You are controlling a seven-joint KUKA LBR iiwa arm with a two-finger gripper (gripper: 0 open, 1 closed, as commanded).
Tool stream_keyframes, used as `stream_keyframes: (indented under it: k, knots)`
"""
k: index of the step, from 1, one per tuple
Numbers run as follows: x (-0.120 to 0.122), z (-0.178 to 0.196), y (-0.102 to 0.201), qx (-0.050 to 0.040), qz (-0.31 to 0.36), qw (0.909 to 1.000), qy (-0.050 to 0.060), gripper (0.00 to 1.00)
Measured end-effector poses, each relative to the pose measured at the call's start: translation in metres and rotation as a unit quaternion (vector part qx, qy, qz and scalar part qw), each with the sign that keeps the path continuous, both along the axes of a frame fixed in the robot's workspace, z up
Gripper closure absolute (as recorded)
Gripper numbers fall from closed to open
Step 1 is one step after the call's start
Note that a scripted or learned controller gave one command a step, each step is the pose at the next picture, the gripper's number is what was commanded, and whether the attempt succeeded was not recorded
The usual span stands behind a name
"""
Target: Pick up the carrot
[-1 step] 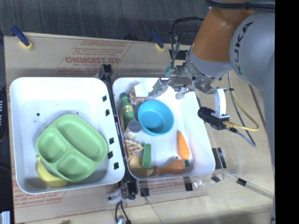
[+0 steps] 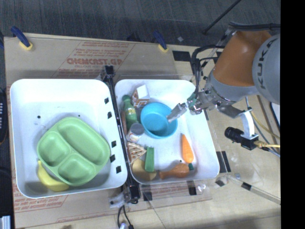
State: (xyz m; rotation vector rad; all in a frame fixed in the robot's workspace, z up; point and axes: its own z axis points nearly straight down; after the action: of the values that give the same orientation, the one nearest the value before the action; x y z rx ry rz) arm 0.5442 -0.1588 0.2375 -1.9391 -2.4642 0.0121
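Orange carrot (image 2: 187, 148) lies untouched in the right bin (image 2: 206, 128), with the tool (image 2: 175, 112) above the blue bowl (image 2: 157, 119).

The carrot rests near the bin's right wall, its green top pointing to the near side, just beside a brown drumstick-shaped toy (image 2: 174, 171) at the near edge. The grey arm (image 2: 243, 66) with its orange band reaches in from the right, and its slim tool is over the bowl's right rim, apart from the carrot; whether its fingers are parted or closed I cannot tell, and nothing shows between them. Left of the bowl stand a green bottle (image 2: 129, 109) and a small carton (image 2: 140, 94), with a green block (image 2: 149, 159) nearer. In the left bin (image 2: 28, 104) a green divided plate (image 2: 73, 150) sits over a yellow object (image 2: 50, 181). Both bins rest on the worktop (image 2: 90, 56).
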Motion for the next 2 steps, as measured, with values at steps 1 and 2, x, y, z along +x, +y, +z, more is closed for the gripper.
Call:
stream_keyframes:
  k: [1,2]
  knots:
    - [-0.026,-0.11,-0.019,0.0033,0.136,0.9907,0.001,0.0]
    - [-0.068,-0.147,-0.026,0.003,0.125,0.9921,-0.001,0.0]
